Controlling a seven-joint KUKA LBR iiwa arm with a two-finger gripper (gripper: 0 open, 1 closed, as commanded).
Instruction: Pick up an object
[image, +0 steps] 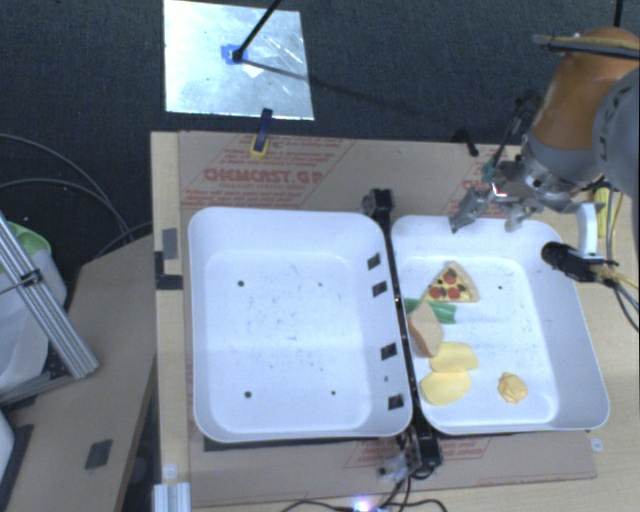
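Note:
The right bin (545, 300) holds several toy foods near its left wall. A pizza slice (452, 284) lies uppermost, with a green piece (441, 312) just under it. Below them sit a tan bread-like piece (425, 333), two yellow pieces (452, 357) (445, 387) and a small yellow lump (512, 387). My gripper (490, 215) hangs over the far rim of the right bin, up and right of the pizza slice. Its two fingers stand apart, with nothing between them.
The left bin (290, 320) lies beside the right one, and black clips (390, 300) join them along the shared edge. Both rest on a cardboard sheet (270, 170). A metal plate (237, 58) lies beyond the bench. A black part (570, 260) of the arm overhangs the right bin's far right rim.

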